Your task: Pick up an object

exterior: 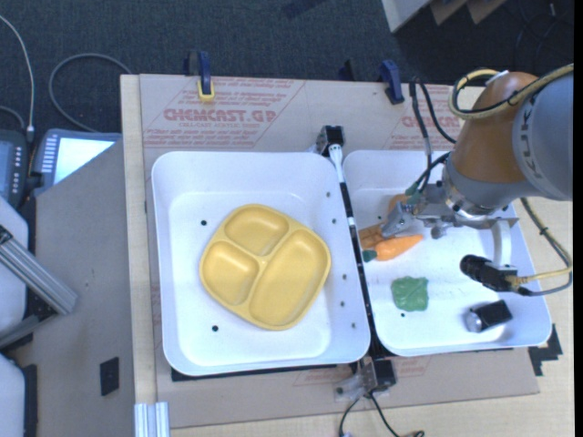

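Note:
In the right bin [510, 340], an orange toy carrot [399, 248] with a green tip lies near the left wall, and a second brownish-orange piece [373, 236] lies against it. My gripper [407, 215] hangs low just above and behind the carrot, at its right end, with the grey and orange arm above it. A green leafy toy [410, 293] lies in front of the carrot. Near the front right of that bin rests a small black and silver object [487, 317].
The left bin [173, 244] holds a yellow three-compartment plate [266, 267]. A black divider rail [351, 235] runs between the two bins. Clamps and cables sit at the back edge of the cardboard-covered bench [273, 107].

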`<state>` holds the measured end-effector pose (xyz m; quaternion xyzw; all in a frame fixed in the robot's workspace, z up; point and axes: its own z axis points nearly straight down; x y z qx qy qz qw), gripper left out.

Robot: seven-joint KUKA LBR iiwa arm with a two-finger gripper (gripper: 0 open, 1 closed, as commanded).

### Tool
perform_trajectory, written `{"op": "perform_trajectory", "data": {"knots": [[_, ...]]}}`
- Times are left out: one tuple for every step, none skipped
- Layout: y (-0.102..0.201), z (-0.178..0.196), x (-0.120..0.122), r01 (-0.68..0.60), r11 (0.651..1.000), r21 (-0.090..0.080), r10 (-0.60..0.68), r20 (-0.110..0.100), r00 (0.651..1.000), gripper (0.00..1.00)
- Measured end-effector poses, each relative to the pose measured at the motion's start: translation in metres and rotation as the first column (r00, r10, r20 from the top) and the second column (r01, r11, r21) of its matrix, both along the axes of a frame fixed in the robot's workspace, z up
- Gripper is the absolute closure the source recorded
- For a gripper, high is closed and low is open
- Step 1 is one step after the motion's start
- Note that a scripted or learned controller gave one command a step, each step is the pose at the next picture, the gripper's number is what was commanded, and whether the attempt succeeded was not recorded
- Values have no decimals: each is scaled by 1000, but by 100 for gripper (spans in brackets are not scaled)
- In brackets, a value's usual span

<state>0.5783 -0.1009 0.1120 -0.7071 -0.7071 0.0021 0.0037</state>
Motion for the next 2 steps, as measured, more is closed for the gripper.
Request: {"op": "perform_trajectory", "data": {"knots": [[-1, 14, 2, 1, 1000, -3, -1, 9, 1000, 100], [2, 78, 5, -1, 1000, -4, 1, 14, 1000, 100]]}}
